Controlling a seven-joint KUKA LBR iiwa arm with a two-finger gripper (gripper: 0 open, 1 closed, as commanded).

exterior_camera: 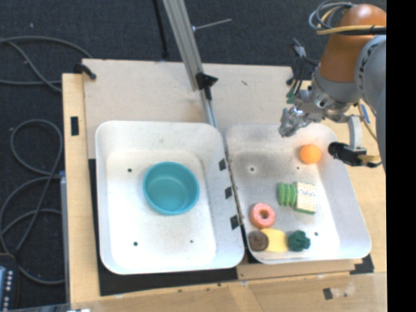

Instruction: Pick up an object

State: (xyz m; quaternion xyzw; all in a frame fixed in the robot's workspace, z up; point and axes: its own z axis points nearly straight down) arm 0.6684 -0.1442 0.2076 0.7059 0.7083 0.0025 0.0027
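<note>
My gripper [290, 123] hangs over the far edge of the right white shallow bin [344, 239], up-left of the small orange ball [311, 153] & apart from it. Nothing sits btwn my fingers that I can see; whether they're spread or closed, can't tell from this angle.

Taking the orange ball as landmark: it lies in the right bin near the far right side. Below it & slightly left, the green ridged block [286, 194] sits touching a pale yellow speckled sponge-like piece [306, 197] on its right. Further below-left, the pink frosted ring donut [262, 215]. Under that, along the bin's near edge, a row: brown round lump [259, 240], yellow soft block [276, 240], dark green knobbly piece [298, 240], all just beside each other.

Well left of the ball, in the left white shallow bin [117, 252], a teal round plastic bowl [171, 187] sits upright near the middle.

A grey metal rail [185, 38] slants up from btwn the bins, far left of the ball.
</note>
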